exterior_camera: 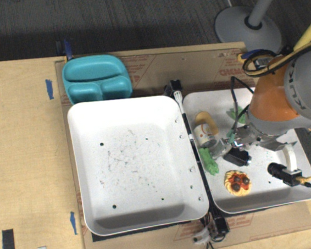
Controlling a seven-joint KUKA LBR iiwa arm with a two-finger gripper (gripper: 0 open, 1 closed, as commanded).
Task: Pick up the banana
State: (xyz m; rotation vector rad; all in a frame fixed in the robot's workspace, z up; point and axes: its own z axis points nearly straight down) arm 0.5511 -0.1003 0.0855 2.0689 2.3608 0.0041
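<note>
The banana (205, 122), a short yellow-tan curved piece with a pale end, lies in the right bin (219, 99) near its left wall. My gripper (220, 145) is low in that bin, just below and to the right of the banana, close to it. The view shows nothing held in the gripper. The grey arm with its orange band (272, 103) reaches in from the right and hides the bin's right part.
A green leafy toy (210, 162) lies by the right bin's left wall, beside the gripper. A small round pastry with red topping (237, 182) sits near its front. The left bin (132, 162) adjoins. A teal tray (96, 77) stands behind it.
</note>
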